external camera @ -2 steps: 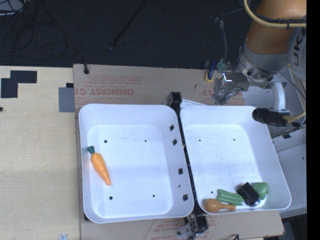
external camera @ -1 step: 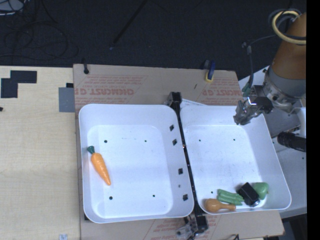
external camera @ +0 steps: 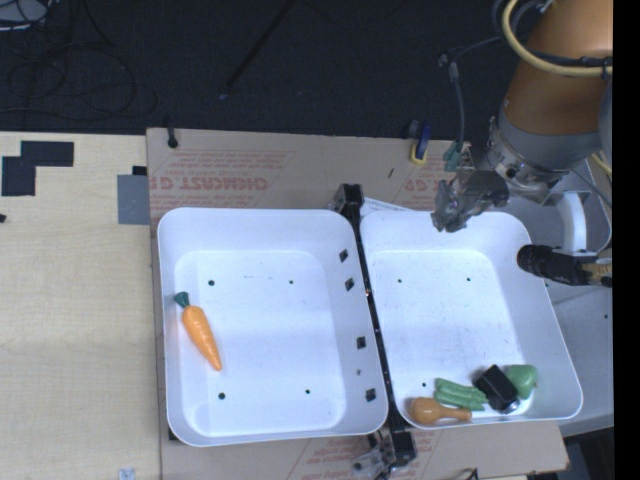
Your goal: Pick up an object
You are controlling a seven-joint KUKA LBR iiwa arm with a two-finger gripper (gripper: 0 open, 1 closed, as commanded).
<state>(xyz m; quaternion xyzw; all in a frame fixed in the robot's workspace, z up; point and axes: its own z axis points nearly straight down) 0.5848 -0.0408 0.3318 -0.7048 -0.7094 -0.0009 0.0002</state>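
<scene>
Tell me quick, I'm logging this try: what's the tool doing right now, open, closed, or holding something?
Tool: above the far edge of the right bin, with nothing seen in it; open or closed cannot be told.

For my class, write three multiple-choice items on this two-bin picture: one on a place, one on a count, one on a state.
1. Where does the carrot lie?
A. left bin, near its left wall
B. right bin, near corner
C. on the cardboard behind the bins

2. How many things lie in the right bin?
A. one
B. four
C. seven

3. How does the gripper stand?
A. pressed on the carrot
B. over the right bin's far edge, apart from the objects
C. over the left bin

Answers: 1 A, the carrot lies by the left bin's left wall. 2 B, four things cluster in its near corner. 3 B, it hangs at the far rim.
</scene>
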